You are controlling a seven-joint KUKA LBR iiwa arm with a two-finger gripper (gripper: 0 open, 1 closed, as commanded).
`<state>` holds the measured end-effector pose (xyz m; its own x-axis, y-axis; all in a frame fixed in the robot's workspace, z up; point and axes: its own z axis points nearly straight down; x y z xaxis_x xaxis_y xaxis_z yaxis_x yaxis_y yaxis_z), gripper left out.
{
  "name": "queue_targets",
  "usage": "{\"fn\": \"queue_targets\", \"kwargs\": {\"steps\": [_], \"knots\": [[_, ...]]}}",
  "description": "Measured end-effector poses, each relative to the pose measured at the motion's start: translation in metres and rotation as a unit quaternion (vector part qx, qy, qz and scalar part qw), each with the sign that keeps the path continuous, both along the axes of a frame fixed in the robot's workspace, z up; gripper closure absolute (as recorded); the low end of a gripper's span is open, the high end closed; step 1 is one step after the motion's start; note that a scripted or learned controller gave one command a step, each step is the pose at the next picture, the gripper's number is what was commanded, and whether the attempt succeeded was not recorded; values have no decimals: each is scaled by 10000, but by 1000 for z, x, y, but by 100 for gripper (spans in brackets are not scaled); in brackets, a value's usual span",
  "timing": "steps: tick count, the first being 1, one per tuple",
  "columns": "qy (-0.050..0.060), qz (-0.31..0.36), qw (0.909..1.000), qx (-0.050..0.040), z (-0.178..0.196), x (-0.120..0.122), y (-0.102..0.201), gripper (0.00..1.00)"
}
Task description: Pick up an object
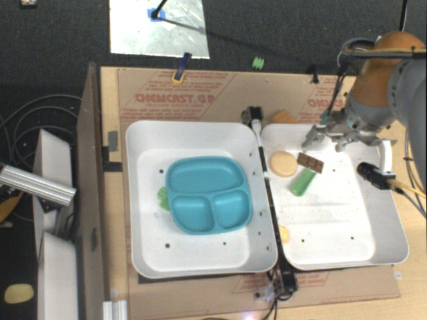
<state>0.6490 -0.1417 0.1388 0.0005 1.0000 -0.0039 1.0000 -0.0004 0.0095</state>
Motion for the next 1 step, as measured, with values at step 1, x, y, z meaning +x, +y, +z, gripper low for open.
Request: {"fn": "queue_targets", "kwargs": {"steps": [1], "knots": [[-19, 13, 10000, 8, -51, -34, 35, 0]]}}
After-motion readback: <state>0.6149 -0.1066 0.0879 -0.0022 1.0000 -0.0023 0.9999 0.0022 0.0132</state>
